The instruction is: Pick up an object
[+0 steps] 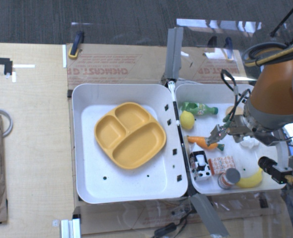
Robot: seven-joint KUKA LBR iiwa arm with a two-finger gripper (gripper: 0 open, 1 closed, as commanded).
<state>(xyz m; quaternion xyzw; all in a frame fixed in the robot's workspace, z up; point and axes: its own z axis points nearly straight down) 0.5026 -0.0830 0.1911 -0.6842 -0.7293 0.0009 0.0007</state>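
We see the gripper [217,135] low in the right bin [265,186], just above the carrot [202,142]. Its fingers stand slightly apart. We see nothing held.

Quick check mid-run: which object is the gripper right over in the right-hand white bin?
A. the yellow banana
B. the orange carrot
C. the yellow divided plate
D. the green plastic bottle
B. The two-finger gripper sits just above the orange carrot lying mid-bin, while the yellow banana is at the near edge and the green plastic bottle at the far side.
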